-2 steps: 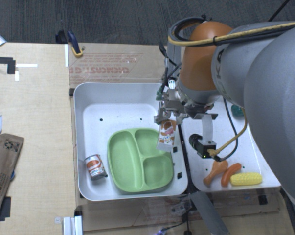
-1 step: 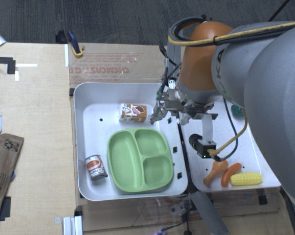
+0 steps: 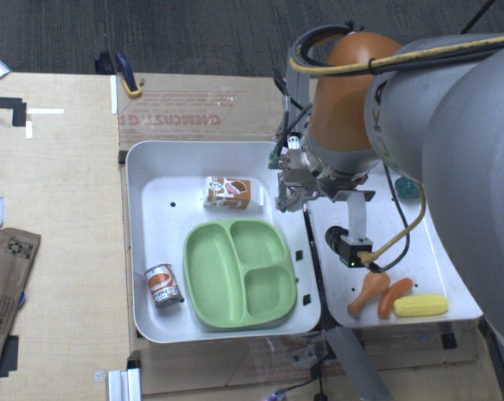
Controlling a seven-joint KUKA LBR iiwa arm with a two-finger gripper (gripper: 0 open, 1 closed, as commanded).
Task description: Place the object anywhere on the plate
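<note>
A green three-compartment plate (image 3: 237, 271) lies in the left bin (image 3: 143, 224), with nothing on it. A small orange and white carton (image 3: 227, 192) lies behind the plate. A red and white can (image 3: 163, 286) lies on its side left of the plate. My gripper (image 3: 290, 197) hangs over the divide between the two bins, just right of the carton and above the plate's far right corner. Nothing shows in its grasp. In the right bin (image 3: 452, 303), an orange drumstick (image 3: 366, 291), a red-orange sausage (image 3: 394, 296) and a yellow corn cob (image 3: 419, 306) lie near the front.
A teal object (image 3: 409, 190) peeks out from under the arm at the back of the right bin. A black part with a yellow cable (image 3: 349, 246) hangs below the wrist. A cardboard sheet (image 3: 193, 111) lies behind the left bin. The arm's bulk covers the right side.
</note>
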